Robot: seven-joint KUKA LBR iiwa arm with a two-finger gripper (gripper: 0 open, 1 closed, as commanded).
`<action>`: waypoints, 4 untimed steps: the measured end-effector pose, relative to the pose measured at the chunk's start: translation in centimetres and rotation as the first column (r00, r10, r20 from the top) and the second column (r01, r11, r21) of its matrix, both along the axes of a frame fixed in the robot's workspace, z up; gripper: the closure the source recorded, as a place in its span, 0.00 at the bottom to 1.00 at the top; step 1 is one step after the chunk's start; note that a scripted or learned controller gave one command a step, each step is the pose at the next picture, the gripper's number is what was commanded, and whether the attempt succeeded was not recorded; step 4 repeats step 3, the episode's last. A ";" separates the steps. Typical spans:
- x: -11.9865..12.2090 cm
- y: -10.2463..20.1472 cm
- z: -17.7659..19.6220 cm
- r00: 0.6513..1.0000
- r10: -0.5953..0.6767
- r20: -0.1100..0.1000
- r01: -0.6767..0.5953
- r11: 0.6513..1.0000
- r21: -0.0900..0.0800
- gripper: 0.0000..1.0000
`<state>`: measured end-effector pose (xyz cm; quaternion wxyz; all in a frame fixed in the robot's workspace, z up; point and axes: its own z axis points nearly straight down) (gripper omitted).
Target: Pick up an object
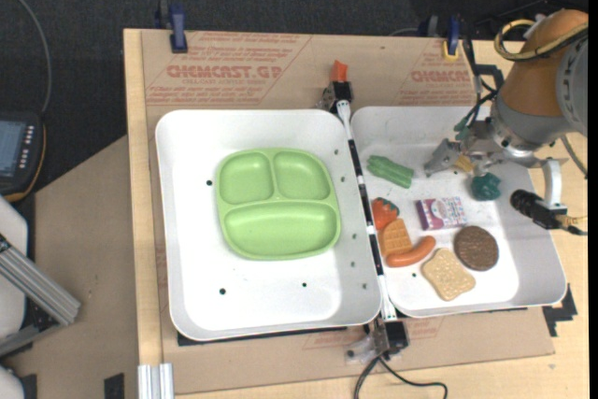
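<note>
My gripper hangs over the back of the right bin, reaching in from the right. Its fingers are spread open with nothing between them. A small teal object lies just to the gripper's right, close to the nearer finger. A green pickle-shaped piece lies to the gripper's left. Nearer the front are a purple-and-white packet, a round brown cookie, a tan cracker, an orange sausage and a red-and-orange piece by the bin's left wall.
The left bin holds a green divided plate in its middle. A black clip strip runs between the two bins. The arm's grey wrist and orange band stand over the right bin's back right corner.
</note>
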<state>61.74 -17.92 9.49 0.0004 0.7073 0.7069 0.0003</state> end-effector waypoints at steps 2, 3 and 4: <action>3.3 -0.5 0.2 1.000 0.003 0.005 -0.003 1.000 -0.003 1.00; 5.3 9.7 9.7 1.000 0.012 0.013 -0.012 1.000 0.002 1.00; 5.3 9.7 9.7 1.000 0.012 0.013 -0.012 1.000 0.002 1.00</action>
